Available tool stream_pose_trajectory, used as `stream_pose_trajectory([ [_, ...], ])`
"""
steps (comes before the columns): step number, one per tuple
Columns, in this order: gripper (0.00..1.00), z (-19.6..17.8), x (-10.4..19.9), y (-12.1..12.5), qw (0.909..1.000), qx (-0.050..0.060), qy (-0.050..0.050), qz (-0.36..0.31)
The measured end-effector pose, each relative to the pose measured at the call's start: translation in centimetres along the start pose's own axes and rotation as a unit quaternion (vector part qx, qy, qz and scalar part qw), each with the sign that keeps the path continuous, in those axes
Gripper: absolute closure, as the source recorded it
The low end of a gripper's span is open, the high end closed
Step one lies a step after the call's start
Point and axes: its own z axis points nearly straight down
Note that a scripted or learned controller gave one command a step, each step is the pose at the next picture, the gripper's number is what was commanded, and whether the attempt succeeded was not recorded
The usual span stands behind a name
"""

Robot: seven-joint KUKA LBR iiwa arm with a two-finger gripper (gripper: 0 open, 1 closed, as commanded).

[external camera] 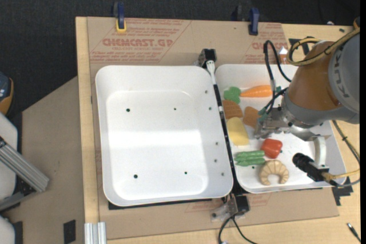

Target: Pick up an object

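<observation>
While the grey arm [337, 86] with its orange band leans in over the right bin [247, 72], its gripper [266, 124] sits low among a cluster of toy foods. From where I stand I cannot tell whether the gripper is spread or closed, nor whether anything is caught in it.

I take the yellow block [238, 133] as my marker. It lies in the right bin, close to the wall shared with the left bin [154, 140]. The gripper is just beside the yellow block, on the side away from the left bin. A brown lump [250, 116] lies a little farther back than the block, close against the gripper. A brown chunk [231, 108] touches the block's far end. Beyond that chunk lies a green leafy toy [231, 94], with a toy carrot [257, 90] next to it.

On the block's near side lies a green pod [250, 158]. A red toy vegetable [272, 147] rests by the pod's outer end, close under the gripper. Past the pod, nearest me, is a croissant [275, 172]. Both bins sit on a cardboard-covered bench [91, 66].
</observation>
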Motion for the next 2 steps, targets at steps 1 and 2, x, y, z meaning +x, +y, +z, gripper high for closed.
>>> stream_pose_trajectory([
  [1, 1.00, 0.95, 0.43, 13.67, 0.9999, 0.015, 0.003, -0.003],
  [2, 1.00, 1.12, -0.40, 13.39, 0.9999, 0.012, 0.004, 0.000],
])
